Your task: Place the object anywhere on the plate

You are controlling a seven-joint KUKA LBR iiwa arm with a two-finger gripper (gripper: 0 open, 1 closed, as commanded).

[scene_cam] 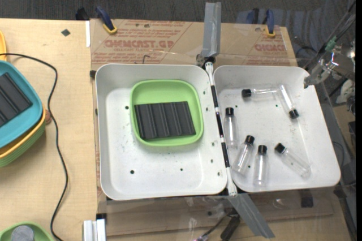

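Observation:
A square green plate (167, 89) sits in the left white bin (113, 166), toward its back. A dark ribbed rectangular pad (164, 120) lies flat in the middle of the plate. The right white bin (317, 175) holds several clear vials with black caps. One vial (260, 93) lies at the back, and another (287, 100) is angled beside it. A third vial (229, 125) lies near the divider. Others (244, 155) are grouped toward the front.
A grey divider bar (218, 115) runs between the bins. Cardboard (147, 42) lies behind them, held by clamps. Stacked teal and green bowls (20, 121) and a black cable (56, 138) are on the wooden bench at the left. Metal hardware (325, 67) stands at the right bin's far corner.

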